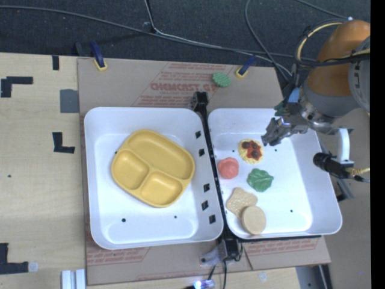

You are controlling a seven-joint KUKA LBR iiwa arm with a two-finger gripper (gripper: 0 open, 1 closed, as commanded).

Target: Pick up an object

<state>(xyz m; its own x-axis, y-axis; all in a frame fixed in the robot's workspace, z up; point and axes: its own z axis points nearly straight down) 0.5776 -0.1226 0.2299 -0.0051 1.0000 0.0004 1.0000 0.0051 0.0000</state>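
Gripper (269,136), grip state cannot be told, just right of the small pizza piece (251,151); risk: an off-centre descent nudges it toward the red piece (228,168).

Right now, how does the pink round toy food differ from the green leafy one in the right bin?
The pink round piece is smooth and disc-like, while the green leafy piece has a ragged, lobed outline. The pink one lies nearer the divider between the bins; the green one lies farther right, toward the bin's middle. The pink one looks slightly smaller than the green one. Both rest flat on the floor of the right bin, apart from the hand.
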